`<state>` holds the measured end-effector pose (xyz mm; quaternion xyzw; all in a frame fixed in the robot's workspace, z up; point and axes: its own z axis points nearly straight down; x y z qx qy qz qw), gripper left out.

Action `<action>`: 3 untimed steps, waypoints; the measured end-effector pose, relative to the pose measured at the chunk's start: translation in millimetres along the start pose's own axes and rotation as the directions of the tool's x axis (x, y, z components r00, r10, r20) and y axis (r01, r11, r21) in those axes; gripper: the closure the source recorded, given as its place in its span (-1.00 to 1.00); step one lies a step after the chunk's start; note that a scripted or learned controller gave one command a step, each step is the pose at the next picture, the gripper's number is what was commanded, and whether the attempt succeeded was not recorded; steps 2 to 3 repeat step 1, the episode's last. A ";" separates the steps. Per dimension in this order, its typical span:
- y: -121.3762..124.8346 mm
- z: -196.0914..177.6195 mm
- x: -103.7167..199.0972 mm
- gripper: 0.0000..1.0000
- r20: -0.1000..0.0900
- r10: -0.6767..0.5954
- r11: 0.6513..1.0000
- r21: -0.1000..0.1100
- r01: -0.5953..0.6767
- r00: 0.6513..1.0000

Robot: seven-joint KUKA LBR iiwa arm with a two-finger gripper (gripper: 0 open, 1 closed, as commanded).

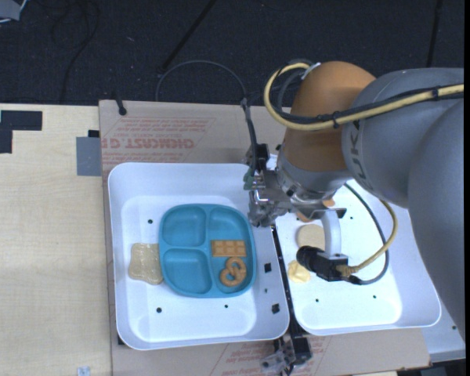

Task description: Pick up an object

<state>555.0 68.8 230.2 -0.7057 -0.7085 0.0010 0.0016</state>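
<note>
Approach step: arm (pixel 352 131) over right bin (pixel 376 308), above tan pieces (pixel 299 272). Jaws' state: cannot tell. Next: descend, centred on one piece.

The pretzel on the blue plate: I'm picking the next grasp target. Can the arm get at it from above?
Probably yes. The pretzel lies uncovered in the blue plate, beside the waffle piece, which may crowd the fingers. The gripper sits just above the plate's right edge.

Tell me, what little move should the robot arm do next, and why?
Probably lower toward one piece in the right bin. The gripper sits above the wall between the bins, and nothing shows between its fingers. A pale piece lies just below it in this view, closer than the pretzel on the blue plate.
</note>
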 end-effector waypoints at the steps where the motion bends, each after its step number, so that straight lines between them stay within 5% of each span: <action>1: 21.0 7.1 38.0 1.00 0.000 0.001 1.000 -0.001 -0.001 1.000; 3: 21.0 7.1 38.0 1.00 0.000 0.001 1.000 -0.001 -0.001 1.000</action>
